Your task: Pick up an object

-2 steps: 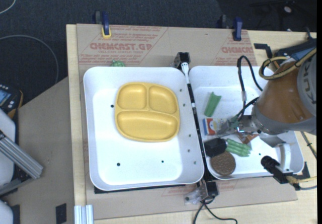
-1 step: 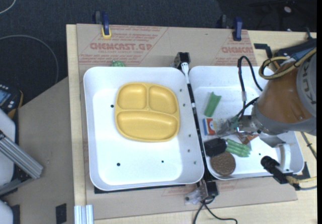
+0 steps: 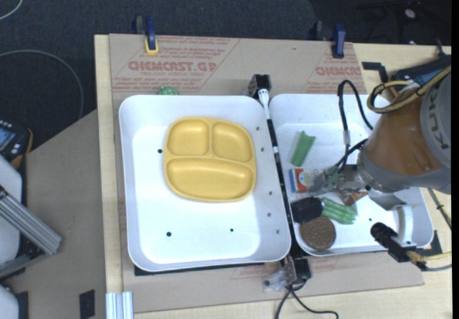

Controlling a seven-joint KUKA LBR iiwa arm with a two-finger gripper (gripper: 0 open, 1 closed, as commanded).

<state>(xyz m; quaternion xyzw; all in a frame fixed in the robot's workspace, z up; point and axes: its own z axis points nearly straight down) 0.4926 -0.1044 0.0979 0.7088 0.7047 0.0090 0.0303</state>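
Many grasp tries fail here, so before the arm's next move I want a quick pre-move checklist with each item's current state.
1. Gripper over the right bin: ok.
2. Objects within reach, such as the green block and brown disc: ok.
3. Something between the fingers: cannot tell.
4. Target lying free of its neighbours: not ok, things lie crowded under the gripper.
5. Yellow tray sits apart in the left bin: ok.

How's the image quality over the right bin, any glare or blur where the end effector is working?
Camera view: lighting is even and soft, no hard glare on the shallow white right bin; the end effector looks smeared and dim among clutter, so its outline is hard to read; the yellow three-compartment plastic plate in the left bin is sharp.
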